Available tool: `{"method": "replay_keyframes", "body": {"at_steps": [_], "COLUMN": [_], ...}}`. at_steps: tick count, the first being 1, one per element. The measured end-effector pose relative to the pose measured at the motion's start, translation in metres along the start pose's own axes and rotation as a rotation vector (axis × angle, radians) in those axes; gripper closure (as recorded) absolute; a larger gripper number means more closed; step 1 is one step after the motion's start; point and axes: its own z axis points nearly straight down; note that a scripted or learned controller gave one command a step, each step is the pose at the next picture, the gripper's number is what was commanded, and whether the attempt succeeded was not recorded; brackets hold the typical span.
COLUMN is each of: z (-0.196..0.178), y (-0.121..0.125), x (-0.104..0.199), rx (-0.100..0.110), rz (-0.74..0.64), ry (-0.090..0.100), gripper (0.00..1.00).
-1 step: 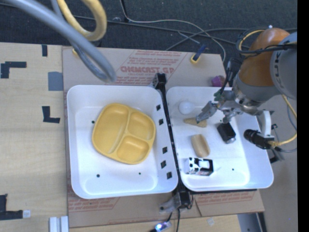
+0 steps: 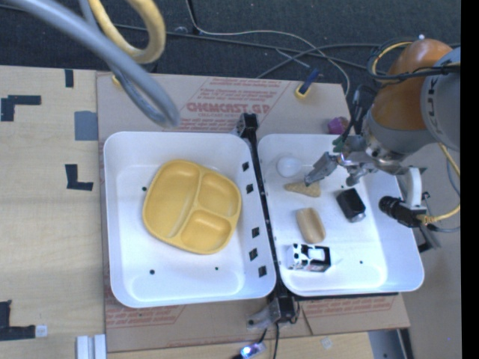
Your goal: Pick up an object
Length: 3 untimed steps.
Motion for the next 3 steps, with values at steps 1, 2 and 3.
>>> {"method": "replay_keyframes", "body": {"at_steps": [1,2,3], "z": [0.044,0.096,0.106], "y": [0.002,0.003,0.003], "x": [0.004,-0.006,-0.005], "rx": [0.004,0.004,-0.001], "rz": [0.000,0.001,0.000], "ry": [-0.001,-0.001,-0.002], "gripper": [0.00,0.00,0.00]}}
